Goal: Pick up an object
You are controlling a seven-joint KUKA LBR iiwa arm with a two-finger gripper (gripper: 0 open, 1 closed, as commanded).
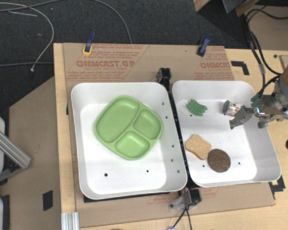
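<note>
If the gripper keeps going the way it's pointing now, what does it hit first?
Probably the small silver object lying just ahead of the gripper in the right bin. From this slanted view the gripper's height is unclear, so it might pass over it.

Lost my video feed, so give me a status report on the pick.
Gripper open, over right bin, holding nothing. Small silver-red object just beside its fingertip. Green toy, toast, brown cookie lie apart, not obstructing.

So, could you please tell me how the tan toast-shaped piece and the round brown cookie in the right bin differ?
The tan toast-shaped piece is pale and roughly square with rounded corners; the round brown cookie is dark and circular. The toast piece lies nearer the divider between the bins, the cookie nearer the bin's front edge. Both lie flat, touching or nearly so, in the right white bin.
</note>
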